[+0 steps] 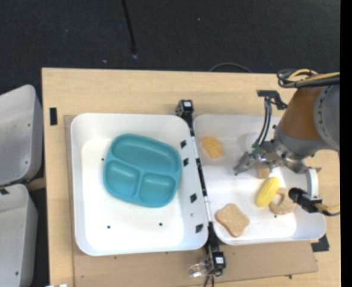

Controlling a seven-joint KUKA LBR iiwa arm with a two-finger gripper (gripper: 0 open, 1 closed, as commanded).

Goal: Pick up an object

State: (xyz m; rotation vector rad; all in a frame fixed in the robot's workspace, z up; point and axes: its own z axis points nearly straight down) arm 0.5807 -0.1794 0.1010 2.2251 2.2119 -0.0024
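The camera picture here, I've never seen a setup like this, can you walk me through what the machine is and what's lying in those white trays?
One camera looks down at a slant on a wooden bench. The grey and orange shape at the right is a robot arm; its claw hangs low over the right bin. That bin holds toy food: a small orange-yellow piece, a corn cob, a slice of toast and a tan piece beside the corn. The left bin holds a teal divided plate. Nothing visibly sits in the claw.

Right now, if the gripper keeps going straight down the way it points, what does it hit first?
Probably the small tan object right under the gripper, beside the yellow corn cob in the right bin. Height above it is unclear from this slanted view, so it could instead meet the bin floor just beside it.
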